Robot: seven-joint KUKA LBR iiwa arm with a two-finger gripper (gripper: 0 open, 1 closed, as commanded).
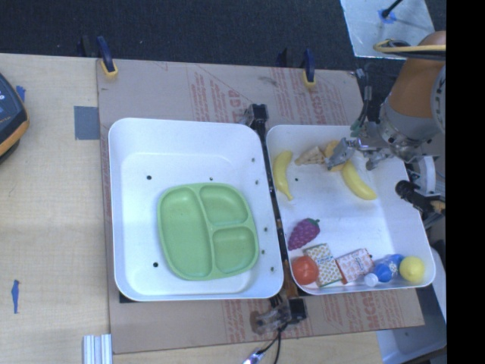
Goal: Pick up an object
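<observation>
My gripper [353,156] hangs low over the back of the right bin [394,203], open. Its fingers stand on either side of the upper end of a yellow banana [359,183] lying on the bin floor, with nothing held between them. A tan wedge-shaped piece [309,155] lies just left of the gripper. A second banana [282,174] rests along the bin's left wall. Purple grapes [303,233] sit lower down. A red tomato [305,270], two small snack packets [339,266], a blue bottle [385,270] and a yellow ball [411,268] line the front wall.
The left bin [129,203] holds a green divided plate [207,230]. The grey arm with its orange band [415,89] comes in over the right bin's back right corner. A black and yellow device [9,120] lies at the bench's far left edge.
</observation>
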